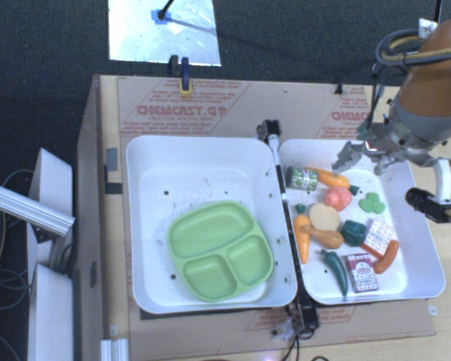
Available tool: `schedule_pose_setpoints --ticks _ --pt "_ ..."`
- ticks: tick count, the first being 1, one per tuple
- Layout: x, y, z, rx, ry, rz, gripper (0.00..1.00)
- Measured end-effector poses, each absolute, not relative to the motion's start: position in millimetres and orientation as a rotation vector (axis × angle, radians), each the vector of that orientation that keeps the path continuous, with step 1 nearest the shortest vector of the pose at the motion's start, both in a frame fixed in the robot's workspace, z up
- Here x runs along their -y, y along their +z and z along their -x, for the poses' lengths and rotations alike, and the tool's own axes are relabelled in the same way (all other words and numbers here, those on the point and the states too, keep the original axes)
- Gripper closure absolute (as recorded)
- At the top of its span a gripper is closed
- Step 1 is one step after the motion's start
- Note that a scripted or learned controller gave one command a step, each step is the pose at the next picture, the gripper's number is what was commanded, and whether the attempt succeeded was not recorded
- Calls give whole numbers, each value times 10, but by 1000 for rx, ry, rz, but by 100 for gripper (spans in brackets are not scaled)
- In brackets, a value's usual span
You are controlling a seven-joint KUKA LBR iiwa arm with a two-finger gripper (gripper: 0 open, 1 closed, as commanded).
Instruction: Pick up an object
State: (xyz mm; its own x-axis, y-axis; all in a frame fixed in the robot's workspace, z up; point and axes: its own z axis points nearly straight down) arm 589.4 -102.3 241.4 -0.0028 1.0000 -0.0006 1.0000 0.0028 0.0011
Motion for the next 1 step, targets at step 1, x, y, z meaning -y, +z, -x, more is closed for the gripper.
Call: schedule_pose_setpoints --ticks 1 --pt "1148 1622 -6117 -2224 -1 -2220 0"
